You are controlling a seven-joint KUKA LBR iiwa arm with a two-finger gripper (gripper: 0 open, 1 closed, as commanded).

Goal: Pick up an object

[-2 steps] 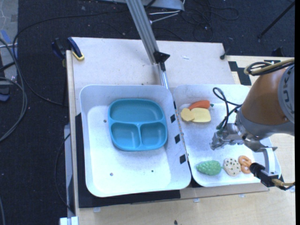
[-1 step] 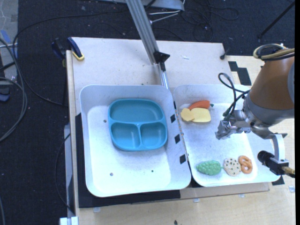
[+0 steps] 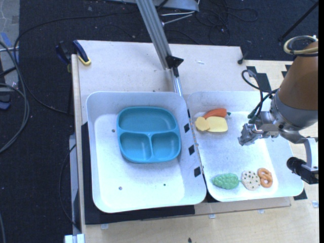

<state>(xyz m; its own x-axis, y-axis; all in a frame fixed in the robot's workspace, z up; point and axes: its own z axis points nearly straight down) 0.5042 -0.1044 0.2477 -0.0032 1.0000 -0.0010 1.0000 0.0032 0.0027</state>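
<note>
- The bench [image 3: 212,65] bears two white bins side by side.
- The left bin [image 3: 104,186] holds a blue tray [image 3: 149,134] with three compartments, lying flat near the bin's middle.
- The right bin [image 3: 230,158] holds several small toy foods.
- Toward its far left lie an orange piece [image 3: 216,113] and, touching it on the near side, a yellow piece [image 3: 217,125] with a paler round slice [image 3: 202,124] against its left end.
- Along the near edge sit three items in a row: a green lump [image 3: 225,180] on the left, a pale speckled cookie [image 3: 249,179] in the middle, and a pretzel [image 3: 265,176] on the right, which touches the cookie.
- The arm [image 3: 301,92] reaches in from the right over the right bin's far right part.
- The gripper [image 3: 248,134] hangs above bare bin floor, right of the yellow piece and well apart from the near row.
- Nothing shows between its tips, and whether the jaws stand apart or together cannot be told from this angle.
- A grey pole [image 3: 154,24] slants from the far side down to the gap between the bins.
</note>
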